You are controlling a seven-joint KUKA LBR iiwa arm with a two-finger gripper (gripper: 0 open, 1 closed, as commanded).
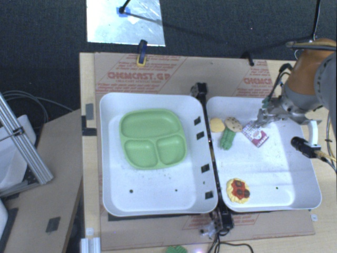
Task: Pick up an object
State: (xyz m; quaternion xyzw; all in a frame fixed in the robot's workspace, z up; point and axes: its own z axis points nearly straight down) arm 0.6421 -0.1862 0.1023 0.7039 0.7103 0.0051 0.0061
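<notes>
Tool (256, 124) touching red packet (257, 136), right bin (295, 194)

green tray (152, 138) | white bins (158, 199) | yellow-red pizza toy (238, 190) | green toy (227, 138)

Fixed overhead camera, slanted down, both bins (158, 101) framed

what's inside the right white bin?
Right white bin: yellow round piece, tan cookie, green toy, red-patterned packet, pizza-like disc. The gripper covers whatever lies beneath it.
</notes>
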